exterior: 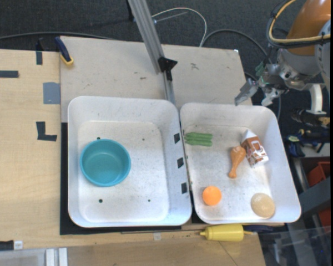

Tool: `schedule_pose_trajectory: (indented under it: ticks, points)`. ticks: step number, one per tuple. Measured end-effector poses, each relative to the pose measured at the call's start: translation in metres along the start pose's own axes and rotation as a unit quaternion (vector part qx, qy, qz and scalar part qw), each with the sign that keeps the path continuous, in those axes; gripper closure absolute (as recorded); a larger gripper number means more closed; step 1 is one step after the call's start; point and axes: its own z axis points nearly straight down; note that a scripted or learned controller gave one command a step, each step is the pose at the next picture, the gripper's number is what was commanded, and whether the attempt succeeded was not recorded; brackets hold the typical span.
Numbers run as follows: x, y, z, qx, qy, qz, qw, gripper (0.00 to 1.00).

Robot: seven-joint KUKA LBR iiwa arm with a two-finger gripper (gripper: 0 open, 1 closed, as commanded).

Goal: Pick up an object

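The right bin (277, 127) holds a green bean pod (198, 139), a brown-and-white carton (254, 149), an orange chicken drumstick (236, 160), an orange ball (211, 195) and a pale round bun (262, 204). A teal bowl (105, 162) sits in the left bin (77, 115). My gripper (256, 91) hangs just beyond the right bin's far right corner, above the bench, with two grey fingers (245, 92) spread apart and nothing between them. It is well above and behind the carton.
A yellow mustard bottle (226, 233) lies on the bench in front of the right bin. A slanted metal pole (150, 32) rises behind the bins' shared wall. A blue-and-yellow clamp (64, 52) sits at the back left.
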Motion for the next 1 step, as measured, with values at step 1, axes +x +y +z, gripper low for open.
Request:
schedule_pose_trajectory:
  ticks: [1]
  points:
    - [-0.0001, -0.0001, 0.0000, 0.000, 0.000, 0.000, 1.0000, 0.00]
